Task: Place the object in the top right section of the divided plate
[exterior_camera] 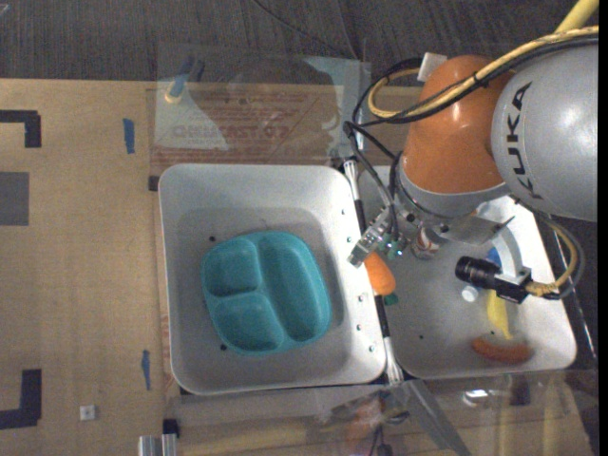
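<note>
— Wooden table (76,283) carried two white bins; what sat in the left bin (180,198)?
— A teal divided plate (266,293). The gripper (372,247) hung over the right bin's (560,345) left edge, an orange carrot-like object (380,274) just below it.
— Holding it?
— Couldn't tell.

A banana (500,313) and a reddish sausage-like piece (502,351) lie in the right bin (560,350) — near the counter's (76,283) front-right corner.
</note>
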Controlling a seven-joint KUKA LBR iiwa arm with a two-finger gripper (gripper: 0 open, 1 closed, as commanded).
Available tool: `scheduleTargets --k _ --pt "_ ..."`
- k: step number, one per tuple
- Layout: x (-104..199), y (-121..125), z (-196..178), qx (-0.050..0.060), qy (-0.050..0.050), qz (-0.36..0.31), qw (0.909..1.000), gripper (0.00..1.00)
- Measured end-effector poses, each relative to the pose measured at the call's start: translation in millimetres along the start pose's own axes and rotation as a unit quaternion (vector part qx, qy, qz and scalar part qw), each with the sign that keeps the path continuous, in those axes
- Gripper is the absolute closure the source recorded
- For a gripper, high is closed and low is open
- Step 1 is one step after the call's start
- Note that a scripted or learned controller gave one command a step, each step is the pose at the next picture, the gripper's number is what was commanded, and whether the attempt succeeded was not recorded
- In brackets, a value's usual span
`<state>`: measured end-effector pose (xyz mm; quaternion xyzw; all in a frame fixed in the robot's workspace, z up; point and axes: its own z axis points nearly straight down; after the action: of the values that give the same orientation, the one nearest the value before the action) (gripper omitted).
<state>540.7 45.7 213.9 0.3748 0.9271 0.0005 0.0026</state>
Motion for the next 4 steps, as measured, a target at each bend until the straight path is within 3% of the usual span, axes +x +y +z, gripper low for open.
scheduleTargets --k 1,2,3,4 --pt "-40 51 -16 0.000 0.000 0.024 0.9997 1.00" --pt "-29 119 -24 0.000 0.001 0.042 0.9991 1.00" --pt "26 189 -56 -0.001 0.000 0.022 0.9998 1.00" --pt "37 204 31 0.001 0.002 -0.093 0.9957 1.00"
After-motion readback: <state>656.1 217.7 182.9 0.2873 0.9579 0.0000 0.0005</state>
